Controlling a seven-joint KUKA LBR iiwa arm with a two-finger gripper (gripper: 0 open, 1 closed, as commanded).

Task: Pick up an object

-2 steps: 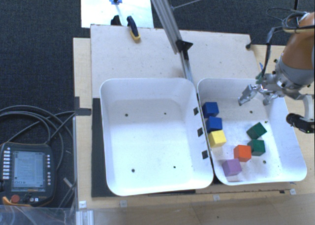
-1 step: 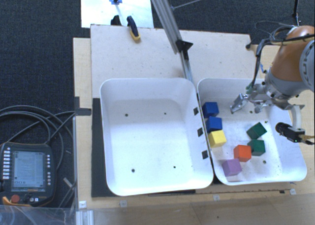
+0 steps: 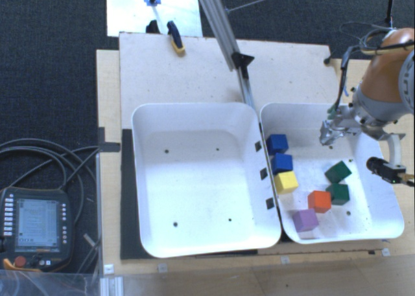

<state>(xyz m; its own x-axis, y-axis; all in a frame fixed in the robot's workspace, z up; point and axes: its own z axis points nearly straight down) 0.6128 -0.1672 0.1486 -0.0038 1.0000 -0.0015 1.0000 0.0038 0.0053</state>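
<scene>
The right bin holds several small blocks. Two blue blocks and a yellow block line its left wall. An orange block and a purple block lie nearer the front, with two dark green blocks to their right. My gripper hangs over the back of this bin, up and to the right of the blue blocks and above the upper green block. Nothing shows between its fingers.
The left bin stands beside the right one. A slanted metal pole crosses the back of the bench down to the bins' shared edge. A teach pendant with cables lies at the far left. A clamp sits at the back.
</scene>
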